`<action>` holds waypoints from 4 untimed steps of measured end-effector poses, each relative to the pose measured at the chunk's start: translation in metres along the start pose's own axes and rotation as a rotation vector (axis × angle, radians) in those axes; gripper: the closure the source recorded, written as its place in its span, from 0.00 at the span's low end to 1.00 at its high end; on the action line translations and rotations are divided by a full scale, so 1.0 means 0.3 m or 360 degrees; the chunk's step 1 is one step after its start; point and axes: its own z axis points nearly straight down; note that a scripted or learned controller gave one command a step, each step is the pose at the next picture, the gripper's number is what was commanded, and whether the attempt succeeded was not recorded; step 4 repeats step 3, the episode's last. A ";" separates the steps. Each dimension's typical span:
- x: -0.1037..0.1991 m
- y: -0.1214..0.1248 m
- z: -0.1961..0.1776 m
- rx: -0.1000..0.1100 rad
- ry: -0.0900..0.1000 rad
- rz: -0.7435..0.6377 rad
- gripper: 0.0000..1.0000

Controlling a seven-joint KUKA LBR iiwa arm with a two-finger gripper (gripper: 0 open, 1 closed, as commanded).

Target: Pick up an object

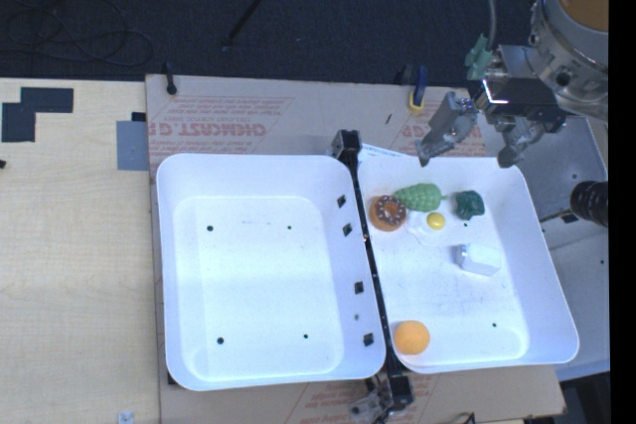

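Claw (467, 149) apparently open above bench (70, 243).

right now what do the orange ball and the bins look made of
Orange ball: probably matte plastic or foam, going by its even colour without glare. Bins: likely smooth moulded plastic, white with rounded rims and a soft sheen.

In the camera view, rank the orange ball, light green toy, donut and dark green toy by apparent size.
Largest to smallest:
1. light green toy
2. orange ball and donut, which look about alike, so no ranking between them
3. dark green toy
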 end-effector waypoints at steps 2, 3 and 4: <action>0.012 0.000 0.000 0.0000 0.0000 -0.0003 0.00; 0.017 -0.001 0.000 0.0001 0.0000 -0.0007 0.00; 0.017 -0.001 0.000 0.0001 0.0000 -0.0007 0.00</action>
